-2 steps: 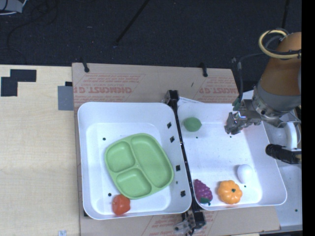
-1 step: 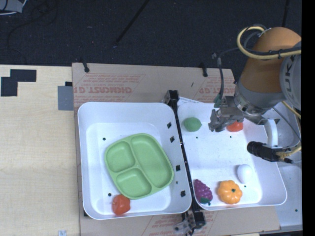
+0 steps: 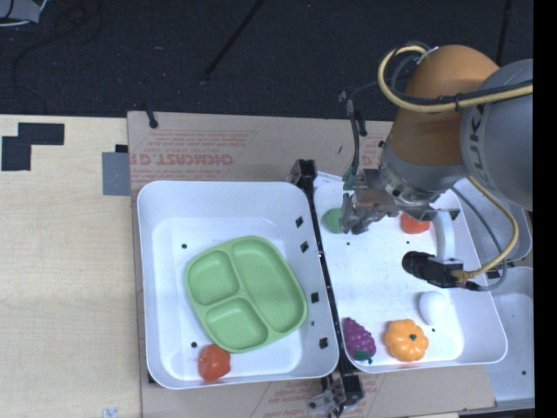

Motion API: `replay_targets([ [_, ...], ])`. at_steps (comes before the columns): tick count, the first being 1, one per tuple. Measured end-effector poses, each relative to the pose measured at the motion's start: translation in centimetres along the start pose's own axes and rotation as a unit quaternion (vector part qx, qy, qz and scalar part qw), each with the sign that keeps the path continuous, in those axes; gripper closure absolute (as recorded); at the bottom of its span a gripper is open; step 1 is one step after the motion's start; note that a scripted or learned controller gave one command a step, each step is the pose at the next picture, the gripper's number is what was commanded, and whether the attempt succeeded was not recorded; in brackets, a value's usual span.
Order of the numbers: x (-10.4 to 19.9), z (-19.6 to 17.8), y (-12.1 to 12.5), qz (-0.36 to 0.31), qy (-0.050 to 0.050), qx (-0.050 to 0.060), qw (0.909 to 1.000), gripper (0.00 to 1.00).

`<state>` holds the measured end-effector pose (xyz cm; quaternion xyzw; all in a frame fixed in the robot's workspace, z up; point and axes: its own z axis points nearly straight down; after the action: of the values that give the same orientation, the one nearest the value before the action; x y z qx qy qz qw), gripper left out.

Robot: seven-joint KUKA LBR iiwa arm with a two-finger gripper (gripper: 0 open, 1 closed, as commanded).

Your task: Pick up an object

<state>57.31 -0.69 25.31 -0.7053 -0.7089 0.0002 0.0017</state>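
Observation:
My gripper hangs low over the far left part of the right bin. A small green round object lies just to its left, close to the bin wall and partly hidden by the gripper. A red object shows to the gripper's right, partly under the wrist. Nearer the front of this bin lie a white egg, an orange pumpkin and a purple bunch of grapes.
The left bin holds a green divided plate and a red tomato-like object at its front edge. A raised divider separates the bins. The middle of the right bin's floor is bare.

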Motion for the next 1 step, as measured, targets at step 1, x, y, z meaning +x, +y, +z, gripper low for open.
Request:
replay_targets([
  [1,4.56,0.23,1.19,0.001,-0.001,0.0,1.0,1.0],
])
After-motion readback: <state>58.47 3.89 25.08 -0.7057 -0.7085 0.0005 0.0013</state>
